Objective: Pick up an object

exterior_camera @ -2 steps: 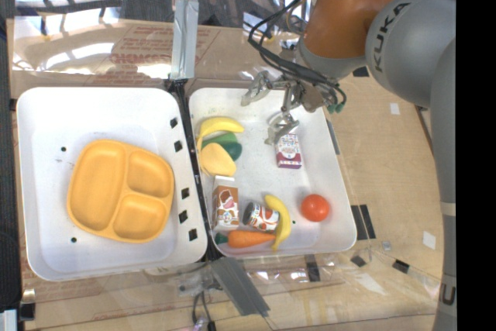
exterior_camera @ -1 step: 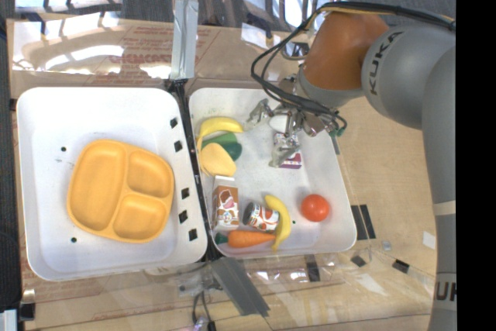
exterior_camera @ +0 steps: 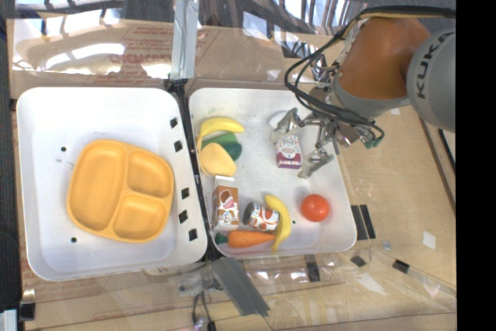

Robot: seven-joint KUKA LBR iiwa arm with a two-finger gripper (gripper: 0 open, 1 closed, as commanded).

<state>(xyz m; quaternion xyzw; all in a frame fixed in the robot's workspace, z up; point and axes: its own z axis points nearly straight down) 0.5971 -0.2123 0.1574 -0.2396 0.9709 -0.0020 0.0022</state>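
My gripper [exterior_camera: 294, 145] hangs over the upper middle of the right bin [exterior_camera: 341, 190] with its fingers spread open. One fingertip [exterior_camera: 280, 121] is at the top left and the other is at the lower right. A small red and white carton [exterior_camera: 288, 152] lies between the two fingers, and they do not visibly press on it. I cannot tell whether the carton rests on the bin floor. An orange-red tomato [exterior_camera: 315, 208] sits below the gripper, apart from it.
Along the right bin's left side lie a banana [exterior_camera: 219, 125], a green piece [exterior_camera: 229, 144] and a yellow fruit [exterior_camera: 218, 160]. Near its front are a brown carton [exterior_camera: 225, 207], a can [exterior_camera: 260, 215], a second banana [exterior_camera: 281, 218] and a carrot [exterior_camera: 249, 239]. A yellow divided plate [exterior_camera: 120, 189] sits in the left bin [exterior_camera: 39, 128].
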